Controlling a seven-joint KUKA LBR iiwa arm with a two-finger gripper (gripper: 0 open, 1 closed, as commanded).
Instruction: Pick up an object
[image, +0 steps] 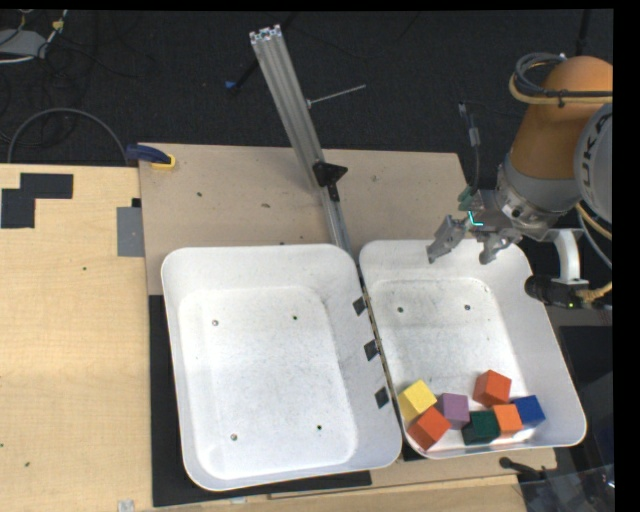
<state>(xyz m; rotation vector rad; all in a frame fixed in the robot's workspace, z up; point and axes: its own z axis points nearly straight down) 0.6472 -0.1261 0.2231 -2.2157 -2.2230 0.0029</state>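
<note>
Hovering over the far edge of the right shallow white plastic bin (560, 345), the two-finger tool (468, 246) has its fingers spread wide, holding nothing. The small coloured cubes (470, 408) cluster in that bin's near corner, well apart, straight nearward from the tool.

the arm (560, 120) at the far right has a rounded orange band above a grey wrist, with black cable looped over its top. a small teal light glows at the wrist. two grey fingers (445, 240) end the gripper (470, 244).
</note>
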